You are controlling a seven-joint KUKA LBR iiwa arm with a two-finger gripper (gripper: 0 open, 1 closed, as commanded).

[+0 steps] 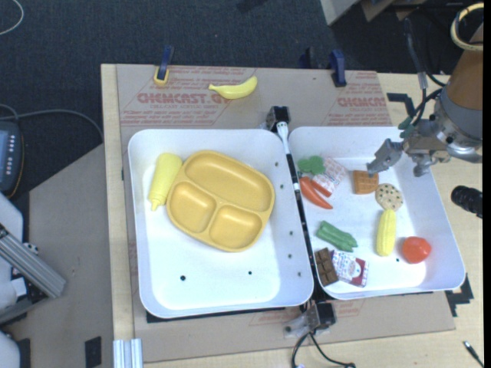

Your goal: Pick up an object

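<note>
The arm (466, 83) comes in from the right and is cut off by the picture's edge, so little more than its orange band and grey wrist is on show. Its gripper (399, 156) hangs over the upper right of the right bin (453, 240), above the toys. One grey finger points down-left toward an orange block (365, 182), but the metal blurs together and I cannot tell how wide the jaws stand; nothing is seen held between them.

In the right bin lie a green piece (311, 164), a small wrapper (333, 173), a carrot (316, 192), a cookie (389, 197), a corn cob (386, 231), a tomato (415, 249), a green pod (336, 236), a chocolate bar (325, 266) and a red-and-white packet (350, 270). The print on the wrapper and the packet is too small to read.

The left bin (207, 282) holds a yellow tray (219, 199) with three sections and a yellow bottle (163, 179) touching its left edge.

Both bins rest on a cardboard sheet (123, 167) with red lettering, clamped at the back by two blue clips (163, 61). A toy banana (234, 88) lies on the cardboard behind the left bin. The worktop stands over dark carpet (115, 14), with cables at the left and bottom edges.
</note>
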